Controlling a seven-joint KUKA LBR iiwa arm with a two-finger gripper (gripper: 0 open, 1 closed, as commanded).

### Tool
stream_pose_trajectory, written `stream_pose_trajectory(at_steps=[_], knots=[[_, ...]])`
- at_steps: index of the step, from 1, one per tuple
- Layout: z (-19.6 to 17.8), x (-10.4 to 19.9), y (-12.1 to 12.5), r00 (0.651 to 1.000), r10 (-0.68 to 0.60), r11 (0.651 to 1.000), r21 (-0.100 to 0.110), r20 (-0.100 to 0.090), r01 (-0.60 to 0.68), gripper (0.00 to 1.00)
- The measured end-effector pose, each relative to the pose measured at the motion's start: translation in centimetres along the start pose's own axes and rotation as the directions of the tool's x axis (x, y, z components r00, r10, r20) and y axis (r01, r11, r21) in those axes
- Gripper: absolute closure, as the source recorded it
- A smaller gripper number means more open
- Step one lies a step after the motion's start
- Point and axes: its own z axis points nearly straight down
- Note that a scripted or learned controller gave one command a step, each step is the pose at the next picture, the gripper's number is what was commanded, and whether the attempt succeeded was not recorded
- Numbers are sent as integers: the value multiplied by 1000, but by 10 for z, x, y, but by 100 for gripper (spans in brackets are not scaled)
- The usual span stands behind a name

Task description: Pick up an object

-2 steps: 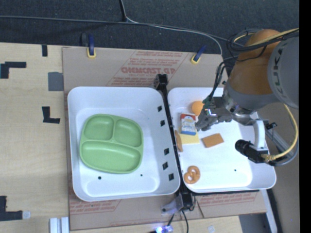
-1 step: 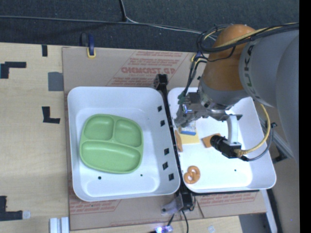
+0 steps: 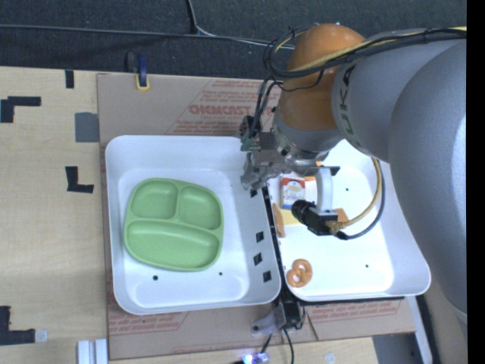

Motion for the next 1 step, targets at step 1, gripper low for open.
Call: stream_pose_trajectory(at_steps=[1], knots=[[2, 38, 29, 1000, 3, 1000, 0, 1, -3, 100]])
